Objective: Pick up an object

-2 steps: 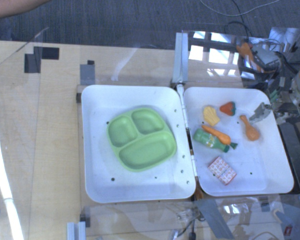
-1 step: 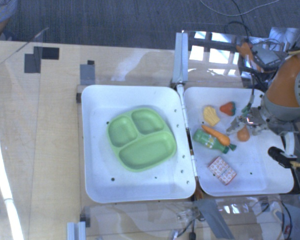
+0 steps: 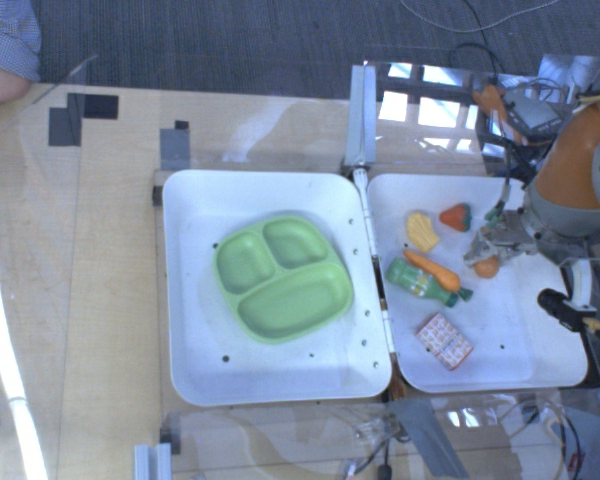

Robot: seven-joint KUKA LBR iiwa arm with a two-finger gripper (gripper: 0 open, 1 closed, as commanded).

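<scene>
A single fixed camera looks down at a slant from above the bench (image 3: 80, 268), far enough back to take in both white bins (image 3: 190, 368) whole, with dark floor along the top edge.

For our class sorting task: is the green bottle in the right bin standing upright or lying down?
Lying down. The green bottle rests on its side on the right bin floor, its length running beside the carrot.

Robotics lab. Setting was indicated by wooden bench (image 3: 70, 298) bearing two white bins (image 3: 190, 368), industrial arm (image 3: 578, 173), loose cables (image 3: 460, 8) on grey carpet (image 3: 230, 28), toy test objects.
</scene>
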